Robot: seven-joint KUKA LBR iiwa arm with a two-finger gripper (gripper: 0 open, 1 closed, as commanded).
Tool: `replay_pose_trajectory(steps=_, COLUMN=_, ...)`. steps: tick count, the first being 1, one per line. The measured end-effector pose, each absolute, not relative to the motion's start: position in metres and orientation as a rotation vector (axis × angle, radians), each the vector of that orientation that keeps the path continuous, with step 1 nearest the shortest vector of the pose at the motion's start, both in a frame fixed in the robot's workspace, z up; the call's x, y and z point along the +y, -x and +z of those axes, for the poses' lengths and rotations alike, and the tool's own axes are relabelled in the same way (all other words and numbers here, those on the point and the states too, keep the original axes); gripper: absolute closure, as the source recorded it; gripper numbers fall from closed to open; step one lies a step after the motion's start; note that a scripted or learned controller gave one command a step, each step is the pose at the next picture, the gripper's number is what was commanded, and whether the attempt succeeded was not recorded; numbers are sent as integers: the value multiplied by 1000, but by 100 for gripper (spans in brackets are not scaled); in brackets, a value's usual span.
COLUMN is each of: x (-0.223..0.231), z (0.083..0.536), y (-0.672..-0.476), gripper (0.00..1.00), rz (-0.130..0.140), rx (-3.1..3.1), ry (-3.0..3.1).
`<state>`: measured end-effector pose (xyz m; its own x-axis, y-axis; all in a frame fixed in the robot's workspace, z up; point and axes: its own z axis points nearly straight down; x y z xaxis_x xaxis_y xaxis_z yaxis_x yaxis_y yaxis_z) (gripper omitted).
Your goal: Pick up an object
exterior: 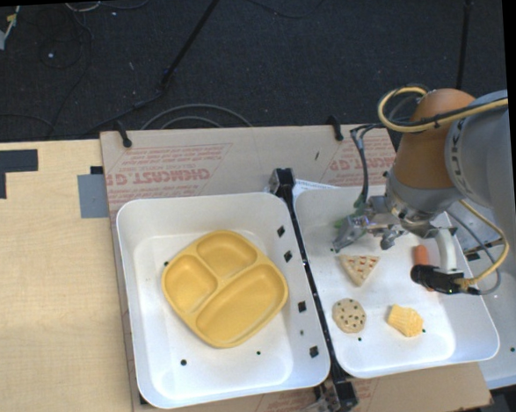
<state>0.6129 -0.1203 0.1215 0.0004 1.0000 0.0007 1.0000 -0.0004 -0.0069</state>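
Camera view from above takes in two white bins side by side on the desk. The left bin (153, 340) bears a yellow divided plate (225, 287). In the right bin (461, 341) the fingers (366, 229) hang near the far inner corner, just above a pizza slice (359, 267) that lies right beside and below them, apart from them. Whether the fingers are open or closed cannot be told from this slant. Nothing shows between them. Nearer than the pizza slice lies a round cookie (348, 315), and beside that cookie, away from the divider, a yellow cheese-like chunk (406, 321). A small orange piece (420, 255) lies beyond the pizza slice under the arm.
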Motion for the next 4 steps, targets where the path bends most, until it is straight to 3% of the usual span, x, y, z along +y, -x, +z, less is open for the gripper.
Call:
replay_pose_trajectory(steps=1, x=-119, z=85, y=-612, gripper=0, rz=6, rx=-2216, ry=2219)
replay_pose_trajectory(steps=2, x=-120, z=97, y=-612, gripper=100, rz=5, rx=-2214, ry=2223)
replay_pose_trajectory(steps=4, x=-122, z=198, y=-626, gripper=100, rz=-2, rx=-2224, ry=2221)
